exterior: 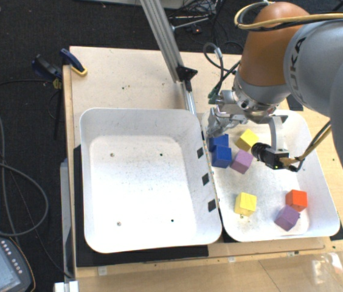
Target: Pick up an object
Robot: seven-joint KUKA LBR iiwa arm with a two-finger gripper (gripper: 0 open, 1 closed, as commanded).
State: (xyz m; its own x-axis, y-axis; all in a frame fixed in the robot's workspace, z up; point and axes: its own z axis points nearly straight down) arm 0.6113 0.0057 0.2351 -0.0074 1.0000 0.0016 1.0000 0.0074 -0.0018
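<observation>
My gripper (220, 128) hangs low over the left part of the right bin (317, 224), just above a blue block (221, 150). A yellow block (247, 140) and a light purple block (242, 161) lie right beside the blue one. Nearer the front lie a second yellow block (245, 203), an orange block (297, 199) and another purple block (287, 218). The wrist hides the fingertips, and I see nothing held between them.
The left bin (98, 126) lies beside the right one, with its raised wall directly left of the blue block. A slanted metal rail (162, 32) crosses the back of the bench. Blue and yellow clamps (68, 62) rest at the far left corner.
</observation>
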